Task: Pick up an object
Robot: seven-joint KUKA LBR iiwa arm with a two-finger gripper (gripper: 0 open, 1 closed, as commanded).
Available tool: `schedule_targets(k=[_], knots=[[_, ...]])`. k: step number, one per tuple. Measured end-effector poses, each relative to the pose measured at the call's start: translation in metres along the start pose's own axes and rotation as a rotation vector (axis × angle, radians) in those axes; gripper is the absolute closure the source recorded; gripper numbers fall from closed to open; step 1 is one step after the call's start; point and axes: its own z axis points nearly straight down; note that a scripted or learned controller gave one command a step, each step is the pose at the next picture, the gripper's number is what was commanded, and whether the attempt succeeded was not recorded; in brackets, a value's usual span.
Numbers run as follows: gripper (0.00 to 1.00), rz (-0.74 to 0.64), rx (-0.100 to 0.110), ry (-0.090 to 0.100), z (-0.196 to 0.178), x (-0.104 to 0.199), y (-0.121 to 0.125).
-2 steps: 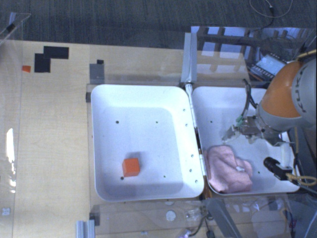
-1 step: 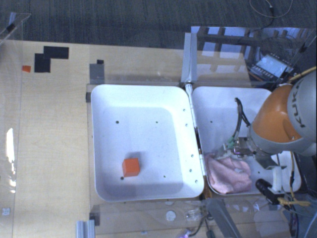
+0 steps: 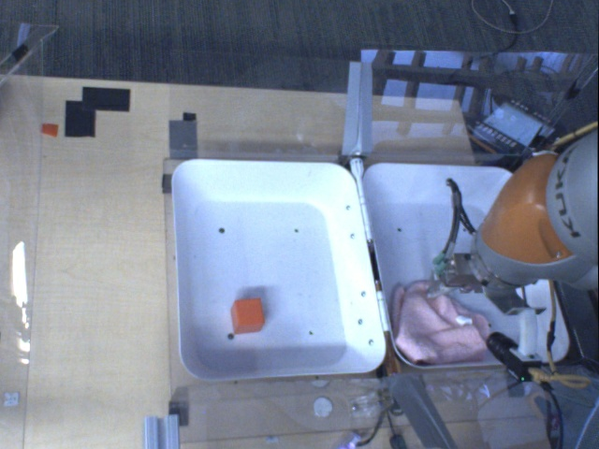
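On the bench (image 3: 94, 279), taking the left bin (image 3: 262, 185) as landmark and reading leftward to rightward: beyond its far-left corner sit black blocks (image 3: 94, 108) with a small orange marker (image 3: 50, 130) beside them, all well apart from the bin.

Inside the left bin: one orange cube (image 3: 248, 315), resting flat on the floor toward the near-left part, untouched and alone. It is well apart from the arm.

Just right of the left bin, sharing its wall: the right bin (image 3: 412, 195). A crumpled pink cloth (image 3: 432, 327) lies in its near part, close to the wall shared with the left bin.

Further right: the arm (image 3: 533, 223), orange band uppermost, reaches down into the right bin. The claw (image 3: 451, 277) sits at the cloth's far edge, apparently touching or just above it. The wrist hides the fingertips, so whether the claw is released or clenched cannot be told, and no cloth is seen between them.

Progress, as a judgement: the approach to a candidate object (the cloth) looks done. Nothing is lifted; the cloth lies on the bin floor. Left to do: secure a grasp and raise the object clear. The soft cloth may slip or only partly bunch.
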Motion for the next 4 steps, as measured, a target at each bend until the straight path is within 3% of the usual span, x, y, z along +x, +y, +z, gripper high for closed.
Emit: schedule_targets(k=[1,2,3,4], knots=[[0.0,0.0,0.0,0.0,0.0,0.0,0.0],[0.0,-0.024,0.01,0.01,0.011,-0.012,0.0],[1.0,-0.025,0.002,0.006,0.0,-0.013,0.003],[1.0,0.062,0.026,0.006,-0.08,0.045,0.063]])
